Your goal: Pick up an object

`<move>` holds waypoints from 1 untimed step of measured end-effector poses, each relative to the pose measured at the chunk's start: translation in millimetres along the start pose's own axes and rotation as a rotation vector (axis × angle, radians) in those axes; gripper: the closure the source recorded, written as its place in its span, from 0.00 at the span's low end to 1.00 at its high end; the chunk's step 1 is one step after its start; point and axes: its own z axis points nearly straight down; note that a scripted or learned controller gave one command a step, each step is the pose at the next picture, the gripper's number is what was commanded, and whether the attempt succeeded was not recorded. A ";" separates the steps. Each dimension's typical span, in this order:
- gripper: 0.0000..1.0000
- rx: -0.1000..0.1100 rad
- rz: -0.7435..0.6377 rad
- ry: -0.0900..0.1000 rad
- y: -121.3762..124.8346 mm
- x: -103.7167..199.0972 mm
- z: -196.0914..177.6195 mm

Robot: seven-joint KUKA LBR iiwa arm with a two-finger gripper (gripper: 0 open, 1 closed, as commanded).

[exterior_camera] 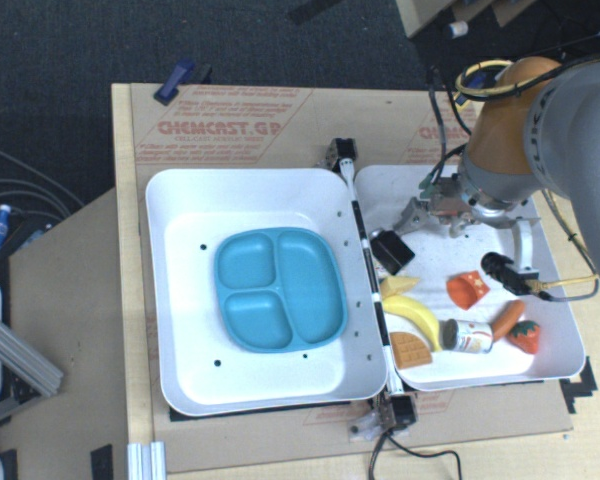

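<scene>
My gripper (442, 214) hangs over the back of the right bin (560, 363), under the orange wrist band. Nothing shows between it and the bin floor. A black block (392, 251) lies just left of and in front of it, by the bin's left wall. Further forward lie a red pepper-like piece (468, 289), a banana (413, 314), a small yellow piece (400, 284), a brown cracker (410, 349), a small can on its side (471, 338), a carrot (508, 318) and a red fruit (525, 337).
The left bin (170, 268) holds a blue divided plate (279, 288). A blue clip (174, 82) lies on the bench's back left corner. The arm covers the right bin's back right part.
</scene>
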 end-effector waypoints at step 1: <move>0.00 0.006 0.000 0.004 -88.8 -24.2 11.4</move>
